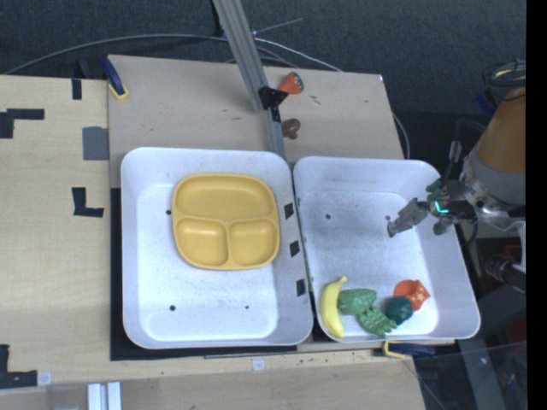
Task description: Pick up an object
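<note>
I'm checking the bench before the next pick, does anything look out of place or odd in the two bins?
Nothing looks spilled or broken. The yellow divided plate lies flat in the left bin. In the right bin, the banana, green toys and red-orange toy are bunched in the near corner. The gripper hovers well away from them.

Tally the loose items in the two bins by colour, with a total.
Yellow: 2, the yellow three-compartment plastic plate and the yellow toy banana
Green: 2, the light green lumpy toy and the green leafy toy
Teal: 1, the small teal ball
Orange-red: 1, the orange-red toy
Total: 6
</note>
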`<state>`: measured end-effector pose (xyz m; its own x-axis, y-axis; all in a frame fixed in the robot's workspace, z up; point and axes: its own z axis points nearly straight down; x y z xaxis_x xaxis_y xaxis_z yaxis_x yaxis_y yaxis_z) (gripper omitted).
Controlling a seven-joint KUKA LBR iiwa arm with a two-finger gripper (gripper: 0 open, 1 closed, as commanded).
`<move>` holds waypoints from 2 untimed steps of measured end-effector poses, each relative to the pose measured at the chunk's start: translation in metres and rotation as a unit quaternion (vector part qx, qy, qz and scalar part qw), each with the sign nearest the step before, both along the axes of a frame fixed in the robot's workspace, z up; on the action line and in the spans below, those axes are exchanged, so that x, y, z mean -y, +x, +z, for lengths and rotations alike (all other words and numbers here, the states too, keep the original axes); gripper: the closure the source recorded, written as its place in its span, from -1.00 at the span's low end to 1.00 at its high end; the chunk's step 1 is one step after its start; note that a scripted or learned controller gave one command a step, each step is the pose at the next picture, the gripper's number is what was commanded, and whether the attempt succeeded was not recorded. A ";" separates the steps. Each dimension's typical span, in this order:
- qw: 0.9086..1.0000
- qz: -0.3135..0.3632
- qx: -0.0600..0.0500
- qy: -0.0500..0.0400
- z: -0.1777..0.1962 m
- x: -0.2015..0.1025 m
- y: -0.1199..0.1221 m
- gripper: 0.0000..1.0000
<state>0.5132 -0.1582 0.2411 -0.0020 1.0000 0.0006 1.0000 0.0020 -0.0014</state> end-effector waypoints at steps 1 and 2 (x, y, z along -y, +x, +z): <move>1.000 -0.001 -0.003 0.000 -0.056 0.009 -0.002 -1.00; 1.000 0.000 -0.003 0.000 -0.104 0.011 0.004 -1.00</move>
<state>0.5172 -0.1695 0.1370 -0.0014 1.0000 0.0010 1.0000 0.0014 -0.0068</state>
